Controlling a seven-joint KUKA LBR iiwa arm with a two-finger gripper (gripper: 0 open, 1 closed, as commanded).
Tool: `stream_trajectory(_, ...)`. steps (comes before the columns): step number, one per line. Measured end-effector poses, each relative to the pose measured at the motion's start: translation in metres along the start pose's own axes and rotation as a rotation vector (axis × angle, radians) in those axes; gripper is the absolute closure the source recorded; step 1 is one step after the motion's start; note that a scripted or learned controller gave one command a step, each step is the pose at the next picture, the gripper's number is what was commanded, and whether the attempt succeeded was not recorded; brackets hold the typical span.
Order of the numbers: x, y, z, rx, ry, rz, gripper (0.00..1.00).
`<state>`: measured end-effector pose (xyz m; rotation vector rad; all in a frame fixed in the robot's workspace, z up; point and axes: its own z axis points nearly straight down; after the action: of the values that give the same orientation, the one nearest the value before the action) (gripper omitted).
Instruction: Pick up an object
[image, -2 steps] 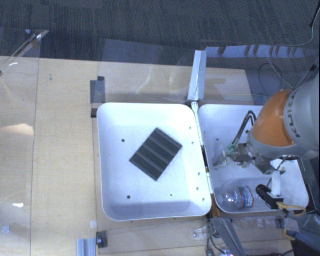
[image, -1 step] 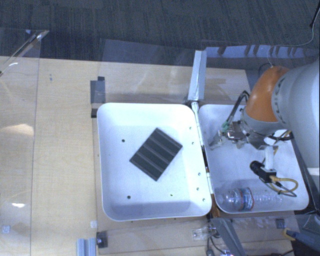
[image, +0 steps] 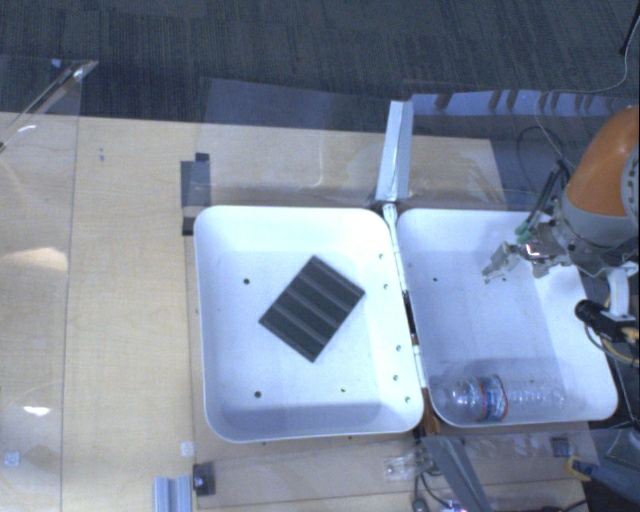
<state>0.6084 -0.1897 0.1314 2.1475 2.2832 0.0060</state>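
While reading across from the left, met first the bare pale bench (image: 100, 300), then the left bin (image: 203, 300). Found in its middle a dark ribbed slab (image: 312, 307), lying flat, turned cornerwise to the bin walls and well apart from all of them. Crossed the divider and came to the right bin (image: 470, 330). Noted a clear plastic bottle (image: 485, 398) on its side along the near wall, touching or almost touching that rim. Placed the gripper (image: 520, 255) over the far part of the right bin, hanging from the grey arm with its orange band (image: 605, 170) at the right. Saw nothing held in the claw; could not tell whether it stood wide or narrow, the view being too small and blurred there.

Judged the step in hand to be the approach, with no object yet reached. Took the bottle for the nearer target, being in the same bin. Called for care there: round, smooth, likely to roll, and crowded by the wall, so best straddled across its width, away from the rim, with a straight descent. Reckoned the slab a harder case: thin and flat against the floor, needing a grip across its narrow edges.
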Motion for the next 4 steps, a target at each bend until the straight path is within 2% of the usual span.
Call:
stream_trajectory(1,0.073,-0.041,0.042,-0.004,0.001,-0.218,0.0)
stream_trajectory(2,0.058,-0.054,0.014,0.0,0.002,-0.431,0.0)
stream_trajectory(3,0.104,-0.109,0.04,-0.01,-0.003,-0.298,0.0)
stream_trajectory(4,0.095,-0.029,0.042,-0.004,0.002,0.179,0.0)
